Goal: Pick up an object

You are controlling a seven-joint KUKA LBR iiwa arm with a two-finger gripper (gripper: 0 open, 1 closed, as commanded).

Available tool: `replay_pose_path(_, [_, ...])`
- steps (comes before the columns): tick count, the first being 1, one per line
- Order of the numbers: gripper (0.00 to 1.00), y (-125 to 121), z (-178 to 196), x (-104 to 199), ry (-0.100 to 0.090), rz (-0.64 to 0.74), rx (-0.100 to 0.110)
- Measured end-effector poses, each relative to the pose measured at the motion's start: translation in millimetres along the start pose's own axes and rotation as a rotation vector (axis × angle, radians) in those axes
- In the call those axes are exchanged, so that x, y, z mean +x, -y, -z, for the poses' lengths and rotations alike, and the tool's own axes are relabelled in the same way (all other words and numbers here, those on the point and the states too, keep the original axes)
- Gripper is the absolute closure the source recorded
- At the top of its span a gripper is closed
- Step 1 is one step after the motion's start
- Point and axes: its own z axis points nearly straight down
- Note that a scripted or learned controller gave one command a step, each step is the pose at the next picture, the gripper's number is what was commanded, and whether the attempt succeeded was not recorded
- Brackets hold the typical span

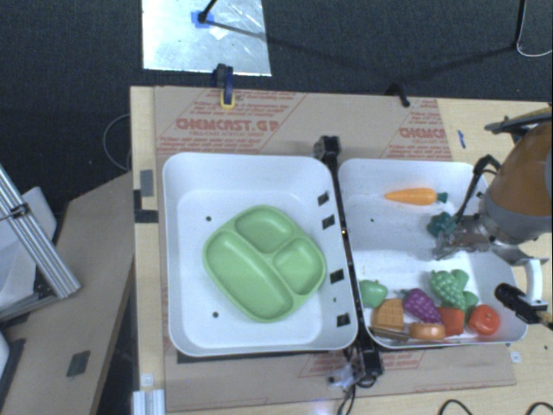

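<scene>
— dark carpet runs around the wooden surface (285, 115), doesn't it? what sits on it?

— two shallow white bins side by side. the left bin (186, 180) holds a green divided plate (263, 262), lying flat with three compartments. the right bin (363, 184) holds the toy food.

— where is that food?

— an orange carrot (412, 196) lies alone toward the far side of the right bin. along the near edge, crowded together, are a green pear-like piece (372, 293), a slice of bread (389, 315), purple grapes (421, 304), green grapes (448, 285), a hot dog (427, 331), an orange-red piece (453, 321) and a red tomato (485, 320).

— and the arm?

— it reaches in from the right, grey with an orange band (523, 175). the claw (449, 239) is down in the right bin, between the carrot and the near cluster, just above the green grapes. a small dark teal thing (441, 225) is right at its tip, but whether that lies between the fingers is hard to make out.

— is the claw open or closed?

— cannot tell; the fingertips are blurred together with the wrist.
</scene>
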Motion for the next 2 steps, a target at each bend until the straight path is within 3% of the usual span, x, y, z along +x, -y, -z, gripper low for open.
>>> replay_pose_path(2, [1.0,2.8,121.6,9.3,0.0,0.004,0.001])
